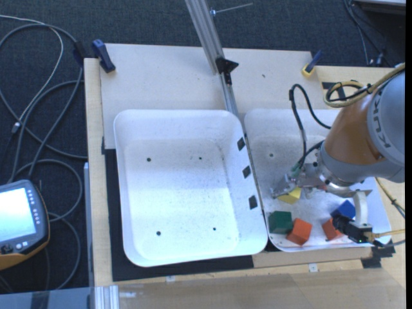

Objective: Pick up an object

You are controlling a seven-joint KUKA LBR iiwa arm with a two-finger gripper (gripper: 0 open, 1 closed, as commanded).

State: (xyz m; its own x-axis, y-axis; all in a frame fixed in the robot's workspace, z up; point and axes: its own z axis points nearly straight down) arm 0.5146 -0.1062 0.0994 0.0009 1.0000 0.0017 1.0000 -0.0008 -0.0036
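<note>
Both bins, the left bin (pixel 180 185) and the right bin (pixel 273 143), look like smooth white plastic with a slight gloss. The bench (pixel 161 76) seems pale matt wood. The slanted pole (pixel 203 24) looks like brushed metal.

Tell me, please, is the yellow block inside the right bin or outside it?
Inside: the yellow block lies on the right bin floor.

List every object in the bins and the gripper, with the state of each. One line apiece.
gripper: down in the right bin, at the yellow block; grasp cannot be told
yellow block: lying beside the gripper tip
green block: resting on the bin floor, next to the orange block
orange block: resting near the front rim
blue block: resting, partly behind the arm
right bin: holds all the blocks
</note>
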